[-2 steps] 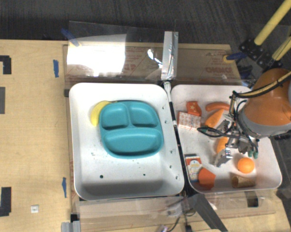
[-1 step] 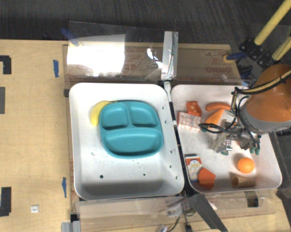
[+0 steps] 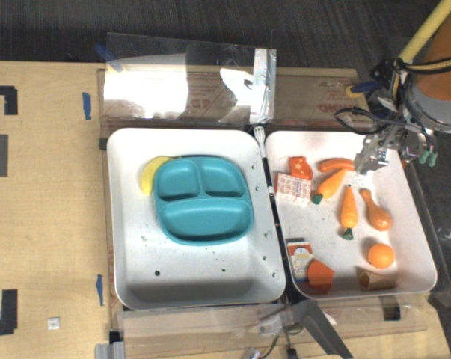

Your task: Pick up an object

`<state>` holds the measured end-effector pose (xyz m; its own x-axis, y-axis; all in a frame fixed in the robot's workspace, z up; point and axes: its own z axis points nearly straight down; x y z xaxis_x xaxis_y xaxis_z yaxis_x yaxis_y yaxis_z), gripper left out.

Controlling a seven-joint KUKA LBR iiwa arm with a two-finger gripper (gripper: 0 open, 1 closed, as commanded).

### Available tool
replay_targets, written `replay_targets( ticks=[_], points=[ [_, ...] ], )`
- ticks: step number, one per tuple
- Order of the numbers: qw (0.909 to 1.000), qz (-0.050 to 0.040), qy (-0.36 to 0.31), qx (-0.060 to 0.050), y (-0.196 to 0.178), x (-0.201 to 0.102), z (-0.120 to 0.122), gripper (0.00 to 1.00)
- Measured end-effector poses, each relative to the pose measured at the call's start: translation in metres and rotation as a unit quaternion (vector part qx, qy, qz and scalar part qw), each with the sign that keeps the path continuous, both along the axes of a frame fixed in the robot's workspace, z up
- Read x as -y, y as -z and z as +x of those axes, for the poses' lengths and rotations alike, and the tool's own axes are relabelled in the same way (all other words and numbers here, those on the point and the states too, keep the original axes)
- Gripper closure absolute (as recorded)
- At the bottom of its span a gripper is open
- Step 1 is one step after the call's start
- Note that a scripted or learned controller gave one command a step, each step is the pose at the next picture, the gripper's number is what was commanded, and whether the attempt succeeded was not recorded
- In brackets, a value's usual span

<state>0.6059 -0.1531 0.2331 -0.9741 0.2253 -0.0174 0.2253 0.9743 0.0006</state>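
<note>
Two carrots [image 3: 334, 166] lie just left of claw [image 3: 371, 158] in right bin [image 3: 419, 223]; a third, below-left. Claw state: cannot tell. Could slip or snag a neighbour, given tight crowding.

Two white bins [image 3: 120, 200]. Left bin: one teal tray [image 3: 203, 199], one yellow piece [image 3: 148, 174]. Right bin [image 3: 419, 223]: three carrots [image 3: 348, 209], two cartons [image 3: 293, 187], one orange [image 3: 381, 256], one drumstick [image 3: 375, 210], one red-orange block [image 3: 320, 274].

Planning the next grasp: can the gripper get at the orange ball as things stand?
Probably yes. The orange ball lies apart from its neighbours in the right bin, nothing over it; the gripper hangs above that bin's far end.
</note>
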Motion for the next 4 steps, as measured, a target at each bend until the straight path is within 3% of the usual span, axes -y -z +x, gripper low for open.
replay_targets(
  ticks=[1,2,3,4],
  points=[
    [1.0,0.0013,0.0,-0.006,0.006,-0.001,-0.002,0.0],
    [0.9982,-0.0004,0.06,0.002,0.129,0.016,-0.007,0.0],
    [0.9967,0.0017,0.081,-0.003,0.145,0.002,-0.022,0.0],
    [0.9842,0.0031,0.177,-0.003,0.144,-0.02,-0.017,0.0]
  ],
)
